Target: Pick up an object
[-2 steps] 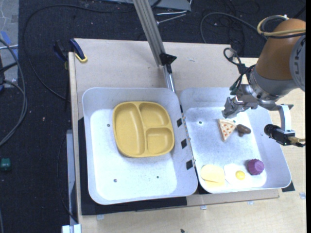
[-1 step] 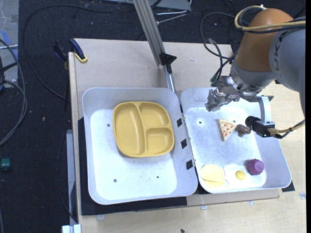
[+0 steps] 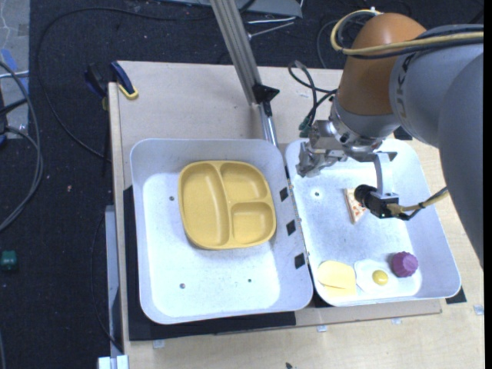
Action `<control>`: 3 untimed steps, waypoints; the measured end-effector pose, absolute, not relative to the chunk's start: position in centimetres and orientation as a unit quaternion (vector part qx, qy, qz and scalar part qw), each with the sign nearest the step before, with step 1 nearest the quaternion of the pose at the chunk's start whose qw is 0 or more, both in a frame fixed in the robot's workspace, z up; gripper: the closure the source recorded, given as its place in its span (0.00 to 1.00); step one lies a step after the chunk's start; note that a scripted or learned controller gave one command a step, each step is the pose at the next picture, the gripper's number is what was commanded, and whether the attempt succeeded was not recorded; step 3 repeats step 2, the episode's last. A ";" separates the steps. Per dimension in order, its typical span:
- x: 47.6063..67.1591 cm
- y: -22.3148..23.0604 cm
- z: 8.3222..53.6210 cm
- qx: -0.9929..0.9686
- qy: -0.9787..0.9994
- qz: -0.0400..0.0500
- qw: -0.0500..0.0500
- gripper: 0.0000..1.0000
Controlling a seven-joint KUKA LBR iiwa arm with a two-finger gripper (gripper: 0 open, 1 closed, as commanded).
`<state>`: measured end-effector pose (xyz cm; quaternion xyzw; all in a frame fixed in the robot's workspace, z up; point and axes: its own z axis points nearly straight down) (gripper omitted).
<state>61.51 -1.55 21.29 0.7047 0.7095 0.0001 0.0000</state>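
While the end effector hovers, grip unreadable, the pizza slice lies just beside it.

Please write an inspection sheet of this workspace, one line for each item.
Surface: wooden bench bearing left bin and right bin, side by side.
Job's things: yellow divided tray in left bin; pizza-slice toy, purple piece, fried-egg toy and pale yellow piece in right bin.
Clutter: blue and yellow clamp at the bench's far left corner.
Grippers: pincer over right bin's far left corner; open or shut unclear.
Cables: yellow cable on arm; black cables on floor.
Surroundings: dark floor, metal pole.
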 end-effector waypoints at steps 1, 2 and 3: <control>61.8 3.2 22.4 0.704 0.710 0.001 0.000 1.00; 63.1 8.3 23.6 0.704 0.710 0.002 0.001 1.00; 63.1 8.3 23.6 0.704 0.710 0.002 0.001 1.00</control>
